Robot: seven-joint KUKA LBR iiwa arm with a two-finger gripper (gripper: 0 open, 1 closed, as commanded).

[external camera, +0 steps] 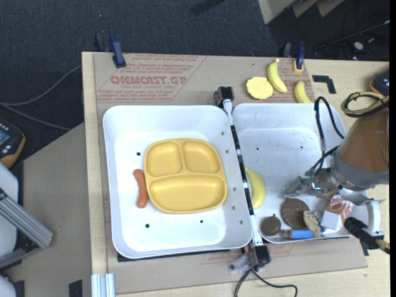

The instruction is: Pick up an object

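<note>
You see the arm (365,150) come in from the right and hang low over the right bin (278,135), at its front right part. The gripper (322,187) is just above a small crowd of objects there, but its state you cannot tell, because the wrist covers it.

Under and beside it lie a brown round piece (295,211), a smaller brown round piece (270,225), a blue marker-like thing (301,234) and a white and red packet (337,204). They are close together, some touching. A yellow item (256,189) rests against the left wall of this bin.

In the left bin (124,166) you find a yellow divided plate (184,175) in the middle, with an orange sausage (141,188) just beside its left edge.

Behind the bins, on the bench (148,79), lie a banana (276,76), a yellow round piece (260,88) and another yellow piece (302,92).
</note>
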